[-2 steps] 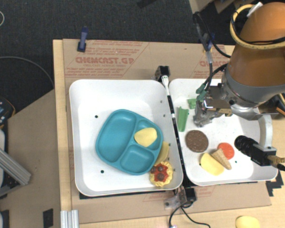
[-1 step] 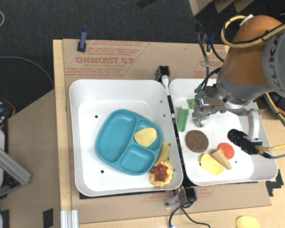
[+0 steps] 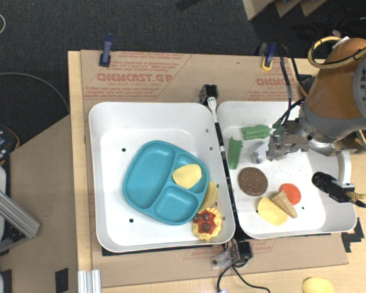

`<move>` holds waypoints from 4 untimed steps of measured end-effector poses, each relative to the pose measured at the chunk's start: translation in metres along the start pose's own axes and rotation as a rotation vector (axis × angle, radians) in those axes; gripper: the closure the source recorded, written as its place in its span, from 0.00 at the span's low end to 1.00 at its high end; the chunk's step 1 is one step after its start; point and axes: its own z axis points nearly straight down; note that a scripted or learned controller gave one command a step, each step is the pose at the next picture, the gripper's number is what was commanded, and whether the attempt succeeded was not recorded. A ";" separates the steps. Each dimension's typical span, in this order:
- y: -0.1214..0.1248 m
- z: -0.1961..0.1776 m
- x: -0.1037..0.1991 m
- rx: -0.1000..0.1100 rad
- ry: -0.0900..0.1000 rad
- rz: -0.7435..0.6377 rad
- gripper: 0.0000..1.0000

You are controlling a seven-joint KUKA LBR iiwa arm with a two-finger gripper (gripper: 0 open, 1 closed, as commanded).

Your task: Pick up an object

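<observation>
Nearest, in the right bin (image 3: 329, 224): yellow piece (image 3: 269, 211), cone (image 3: 285, 205), orange-red piece (image 3: 291, 192). Behind, brown disc (image 3: 252, 180). Farther back, two green pieces (image 3: 234, 152) (image 3: 255, 132). End effector (image 3: 263, 155) low over bin floor beside these; open or closed, cannot tell. Left bin (image 3: 104, 163): teal divided plate (image 3: 161, 182) bearing yellow lump (image 3: 186, 176).

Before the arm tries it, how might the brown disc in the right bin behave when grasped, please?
The brown disc lies flat, so fingers would probably struggle to get under its low edge. It looks stiff and light. If tipped onto its round rim, it could roll toward the cone.
</observation>
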 end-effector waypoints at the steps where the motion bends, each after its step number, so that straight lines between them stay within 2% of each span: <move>1: -0.071 -0.002 0.013 0.003 0.003 -0.003 1.00; 2: -0.067 0.102 -0.019 -0.003 0.000 0.000 1.00; 3: -0.066 -0.075 -0.027 -0.020 -0.003 -0.007 1.00; 4: -0.068 -0.107 0.095 -0.009 0.003 -0.015 1.00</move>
